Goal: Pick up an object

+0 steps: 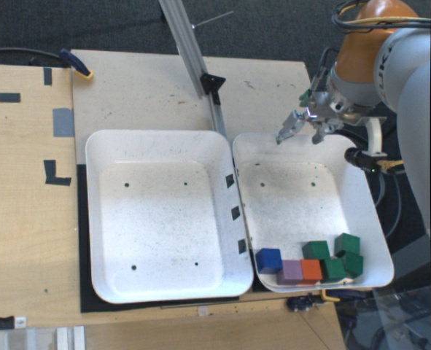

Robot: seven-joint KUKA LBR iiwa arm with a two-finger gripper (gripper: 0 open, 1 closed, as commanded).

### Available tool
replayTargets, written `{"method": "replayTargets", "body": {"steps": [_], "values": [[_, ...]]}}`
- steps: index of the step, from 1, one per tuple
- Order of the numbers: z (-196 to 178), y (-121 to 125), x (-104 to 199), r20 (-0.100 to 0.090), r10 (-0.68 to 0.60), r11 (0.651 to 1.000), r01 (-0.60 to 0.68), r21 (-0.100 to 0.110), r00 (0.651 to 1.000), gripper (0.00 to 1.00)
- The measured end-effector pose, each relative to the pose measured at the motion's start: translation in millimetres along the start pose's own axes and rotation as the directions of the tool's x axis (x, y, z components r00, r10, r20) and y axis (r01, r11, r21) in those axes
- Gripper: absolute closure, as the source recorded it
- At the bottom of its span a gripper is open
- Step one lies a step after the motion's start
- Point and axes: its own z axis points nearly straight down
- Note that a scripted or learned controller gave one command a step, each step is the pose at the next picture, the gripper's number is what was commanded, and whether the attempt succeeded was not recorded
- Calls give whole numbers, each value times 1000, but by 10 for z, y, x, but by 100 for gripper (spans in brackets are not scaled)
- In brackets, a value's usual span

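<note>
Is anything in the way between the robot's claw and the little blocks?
Nothing visible blocks it. The gripper hangs over the far edge of the right bin, and the blocks sit huddled at its near edge, with bare bin floor between them.

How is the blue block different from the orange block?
The blue block is at the left end of the pile, while the orange block is in the middle. The blue block has bare bin floor on its left; the orange block is hemmed in by purple and green blocks. Both lie in the right bin.
</note>
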Motion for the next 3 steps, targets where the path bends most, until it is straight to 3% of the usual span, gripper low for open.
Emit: {"method": "replayTargets", "body": {"steps": [1, 2, 3], "values": [[447, 27, 14, 0, -1, 1000, 1, 0, 1000, 0], [310, 43, 22, 0, -3, 1000, 3, -5, 1000, 100], [-153, 21, -39, 0, 0, 1000, 0, -10, 1000, 100]]}}
